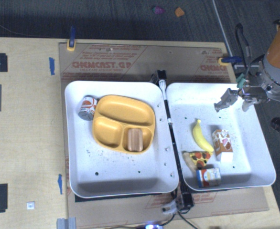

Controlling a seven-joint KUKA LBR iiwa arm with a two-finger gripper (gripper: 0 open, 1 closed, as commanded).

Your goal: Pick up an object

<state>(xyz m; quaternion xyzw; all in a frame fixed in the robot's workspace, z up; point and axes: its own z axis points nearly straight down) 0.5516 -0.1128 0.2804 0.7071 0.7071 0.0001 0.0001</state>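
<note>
In the right bin [254, 175] lie a yellow banana [200, 136], a small carton [222, 145] with a brown and white label, a pizza slice toy [197, 159] and a small red and white can [208, 177]. My gripper [235, 100] hangs over the bin's upper right part, above and to the right of the banana. Its two grey fingers are spread apart with nothing between them.
The left bin [82, 175] holds a yellow divided tray [113, 109] with a brown block [134, 140] in its lower right compartment. A crushed can [87, 107] lies beside the tray at the upper left. A black divider [166, 111] runs between the bins.
</note>
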